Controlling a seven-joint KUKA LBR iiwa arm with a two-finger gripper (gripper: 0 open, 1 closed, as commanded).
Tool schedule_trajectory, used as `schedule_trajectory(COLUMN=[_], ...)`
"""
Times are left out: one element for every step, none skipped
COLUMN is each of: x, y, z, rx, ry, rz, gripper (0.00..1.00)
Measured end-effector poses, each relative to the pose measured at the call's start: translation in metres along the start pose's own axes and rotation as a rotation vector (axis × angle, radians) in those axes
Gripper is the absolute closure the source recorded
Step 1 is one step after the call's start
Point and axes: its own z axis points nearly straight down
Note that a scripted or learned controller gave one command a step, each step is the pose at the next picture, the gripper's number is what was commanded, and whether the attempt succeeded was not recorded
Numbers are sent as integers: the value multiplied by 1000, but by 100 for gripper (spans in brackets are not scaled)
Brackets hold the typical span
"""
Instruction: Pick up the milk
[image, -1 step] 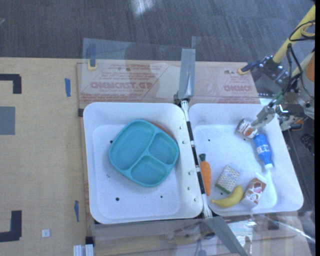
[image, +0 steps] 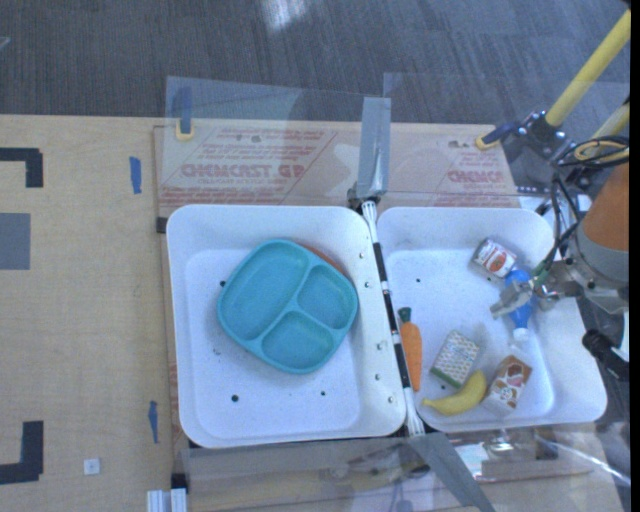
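Bins: two are counted, a left bin (image: 190, 400) and a right bin (image: 575, 400).
Milk (image: 508, 383): one carton, lying in the right bin's near right corner, long axis tilted, top toward the far side.
Gripper (image: 512, 299): jaws seen apart, over the right bin.
Others: one tray (image: 287, 305), carrot (image: 410, 347), banana (image: 456, 397).

Bright, even overhead light floods the bench, nearly washing out the white bins (image: 265, 225), and shadows are faint and soft. A pale glare patch sits on the dark floor (image: 285, 12) at the top edge. The whole picture is slightly soft and grainy.
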Motion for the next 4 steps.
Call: schedule_trajectory(x=[27,23,23,41], y=[-55,-56,-56,-74], z=[15,5,5,24], rx=[0,-4,-4,-8], ry=[-4,-6,-6,-10], rz=[-149,-140,-141,-228], gripper=[0,100,0,0])
